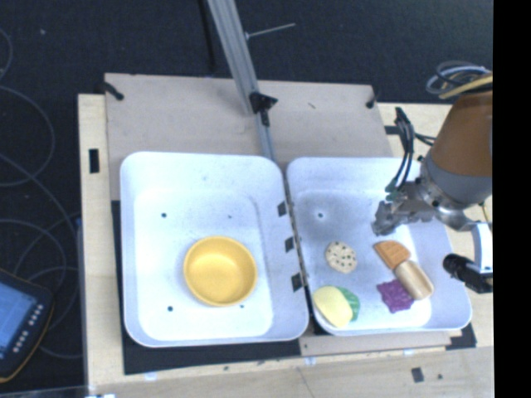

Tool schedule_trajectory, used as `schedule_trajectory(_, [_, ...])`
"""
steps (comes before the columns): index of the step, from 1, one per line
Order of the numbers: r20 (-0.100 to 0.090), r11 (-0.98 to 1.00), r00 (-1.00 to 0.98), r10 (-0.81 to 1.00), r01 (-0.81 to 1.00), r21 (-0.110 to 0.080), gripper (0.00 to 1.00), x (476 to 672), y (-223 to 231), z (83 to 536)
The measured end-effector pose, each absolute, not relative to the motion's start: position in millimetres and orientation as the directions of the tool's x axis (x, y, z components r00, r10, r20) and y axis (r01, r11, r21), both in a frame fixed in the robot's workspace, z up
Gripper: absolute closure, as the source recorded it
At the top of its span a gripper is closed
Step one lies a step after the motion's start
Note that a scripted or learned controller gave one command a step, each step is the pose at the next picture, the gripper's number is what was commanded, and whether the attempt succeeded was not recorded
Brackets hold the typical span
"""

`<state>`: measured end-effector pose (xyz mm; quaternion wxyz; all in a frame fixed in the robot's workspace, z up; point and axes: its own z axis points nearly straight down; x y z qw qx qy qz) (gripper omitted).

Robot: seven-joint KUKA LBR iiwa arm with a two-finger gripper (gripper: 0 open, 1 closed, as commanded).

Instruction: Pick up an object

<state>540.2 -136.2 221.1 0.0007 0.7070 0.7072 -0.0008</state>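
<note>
Four items lie in the right bin (328, 181): a speckled cookie (341, 257), an orange-and-tan cylinder (403, 269), a purple piece (396, 295) and a yellow-green piece (335, 305) at the near rim. One yellow bowl (220, 270) sits in the left bin (166, 181). The claw (388, 216) hangs just beyond the orange-and-tan cylinder; whether it is spread or pressed together cannot be told.

Even overhead light, soft focus, mild glare on white bins (207, 168).

Bench (95, 222) w/ L bin (207, 193), R bin (332, 193)
</note>
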Motion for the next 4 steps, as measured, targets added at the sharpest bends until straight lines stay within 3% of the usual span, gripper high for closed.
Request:
schedule_trajectory(1, [0.001,0.007,-0.007,1.0,1.0,0.003,1.0,565.1,-89.9,225.7])
schedule_trajectory(4, [0.002,0.009,-0.009,1.0,1.0,0.003,1.0,612.5,53.5,240.6])
